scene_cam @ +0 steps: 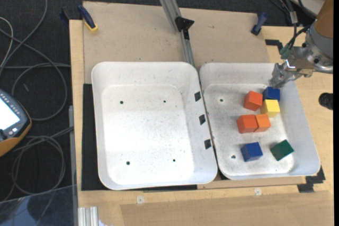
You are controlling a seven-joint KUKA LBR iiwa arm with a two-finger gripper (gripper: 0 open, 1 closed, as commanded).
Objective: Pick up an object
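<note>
Nearest the camera, along the bottom of the frame, runs the front edge of the pale wooden desk [175, 209]. On it sit two shallow white plastic bins side by side. The left bin [106, 114], filling the centre-left of the frame, has only dark speckles on its floor. The right bin [222, 87], at centre-right, holds all the pickable objects, small cubes gathered toward its right half, probably so the arm coming in from the right edge can reach them easily.

Going left to right in that bin: a large orange cube [246, 124] touching a smaller orange cube [262, 122]; below them a blue cube [251, 151]; above, a red-orange cube [253, 100]; then a yellow cube [272, 107] with a dark blue cube [271, 94] just behind it; and a dark green cube [282, 150] at lower right.

The gripper [278, 77] hangs at the right bin's upper right, just above the dark blue cube. Nothing is visible between its fingers; I cannot tell whether it is released or clenched. The task appears to be at the approach stage.
</note>
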